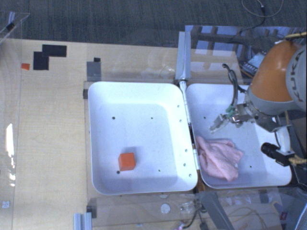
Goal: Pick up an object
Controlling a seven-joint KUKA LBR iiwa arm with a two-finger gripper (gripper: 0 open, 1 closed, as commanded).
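Nothing is lifted yet: the gripper [219,123] hangs with fingers apart and bare above the pink cloth [219,157] in the right bin [268,176].

Wooden bench [48,143] bears left bin [100,176], right bin [283,178], touching.

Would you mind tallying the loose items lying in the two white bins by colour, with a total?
Orange: 1, the orange block in the left bin
Pink: 1, the pink cloth in the right bin
Total: 2
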